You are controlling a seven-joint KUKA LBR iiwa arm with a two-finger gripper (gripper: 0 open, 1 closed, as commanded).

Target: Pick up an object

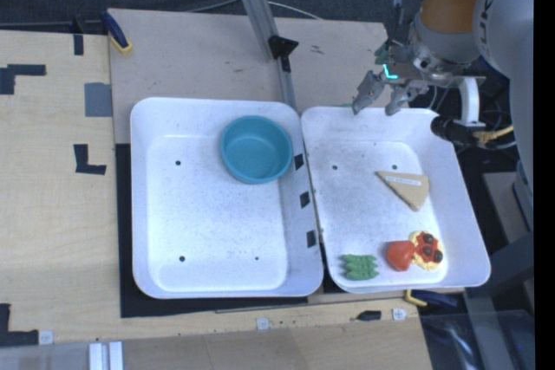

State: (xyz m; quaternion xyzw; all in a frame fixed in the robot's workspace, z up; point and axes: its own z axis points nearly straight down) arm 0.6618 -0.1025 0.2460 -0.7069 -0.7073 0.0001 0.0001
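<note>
My gripper (380, 102) hangs over the far rim of the right bin (364, 178), open, with nothing between its two fingers. Below it in that bin lie a tan sandwich wedge (405, 186), a red toy with a yellow flower-like piece (414, 253) and a small green toy (359, 266) near the front edge. A blue bowl (256, 149) stands upright at the far side of the left bin (173, 221). The gripper is well above and behind all of these, touching none.
A slanted grey metal pole (260, 4) runs down to the gap between the bins. Black clips (305, 199) sit along the divider. Cables (468, 130) hang beside the arm at the right.
</note>
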